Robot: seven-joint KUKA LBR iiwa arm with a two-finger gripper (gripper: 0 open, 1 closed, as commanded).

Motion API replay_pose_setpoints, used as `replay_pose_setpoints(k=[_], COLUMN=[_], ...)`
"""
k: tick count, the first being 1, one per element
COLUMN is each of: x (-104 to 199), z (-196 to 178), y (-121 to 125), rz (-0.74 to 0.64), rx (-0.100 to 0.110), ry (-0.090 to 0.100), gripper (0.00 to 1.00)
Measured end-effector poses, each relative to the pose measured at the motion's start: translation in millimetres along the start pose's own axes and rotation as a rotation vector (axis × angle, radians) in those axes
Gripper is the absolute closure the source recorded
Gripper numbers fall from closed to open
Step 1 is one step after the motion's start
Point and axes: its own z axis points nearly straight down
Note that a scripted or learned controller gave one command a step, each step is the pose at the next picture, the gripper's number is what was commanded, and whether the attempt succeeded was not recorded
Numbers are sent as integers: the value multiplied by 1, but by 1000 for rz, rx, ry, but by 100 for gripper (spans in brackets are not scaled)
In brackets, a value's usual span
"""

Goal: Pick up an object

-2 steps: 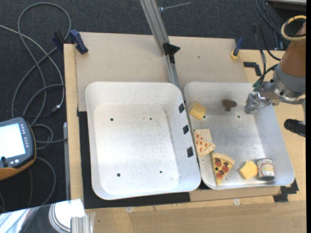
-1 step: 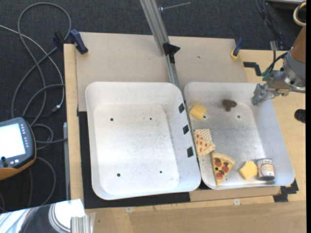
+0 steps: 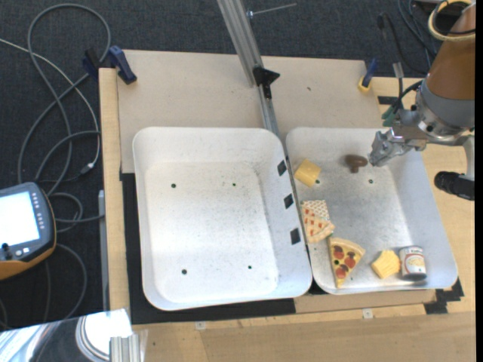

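Observation:
The right bin [image 3: 423, 202] holds several small items. A small brown lump [image 3: 355, 161] lies near its far edge. A yellow cheese block [image 3: 307, 173] sits by the bin's left wall, with a waffle piece [image 3: 317, 219] and a pizza slice [image 3: 345, 259] nearer the front. Another yellow cheese wedge [image 3: 386, 263] and a small can [image 3: 412, 262] rest in the front right corner. My gripper [image 3: 379, 149] hangs over the far right part of this bin, just right of the brown lump, and nothing is visibly held in it.
The left bin [image 3: 151, 157] stands beside the right one, with a black-clipped divider [image 3: 287, 194] between them. A metal pole [image 3: 238, 29] slants up from the bench's back. Cables [image 3: 60, 89] and a pendant [image 3: 23, 225] lie off the bench to the left.

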Motion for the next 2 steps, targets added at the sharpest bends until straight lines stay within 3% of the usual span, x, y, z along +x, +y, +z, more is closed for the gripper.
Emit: replay_pose_setpoints(k=[2], x=[112], z=[1], y=[10], rz=[-1], rx=[2], ry=[0], gripper=[100])
